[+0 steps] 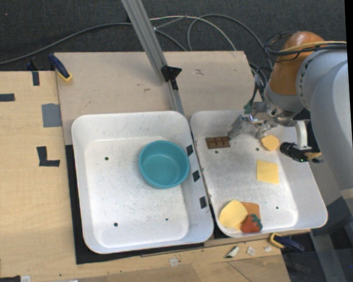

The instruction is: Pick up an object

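My gripper (248,130) hangs over the far end of the right bin (300,216), open, with nothing between its fingers. One finger (235,129) points toward a small brown chocolate bar (218,142) lying just to its left. A small yellow-orange piece (270,142) lies just right of the gripper. Nearer the middle of that bin lies a yellow cheese square (268,172). At the bin's near end a round yellow piece (232,214), an orange piece (252,209) and a red piece (251,224) lie bunched together.
The left bin (96,190) holds a teal bowl (163,163). A grey pole (149,41) slants up from the far edge between the bins. Cables (217,24) run behind the bench. The arm's body (329,98) covers the right bin's far right side.
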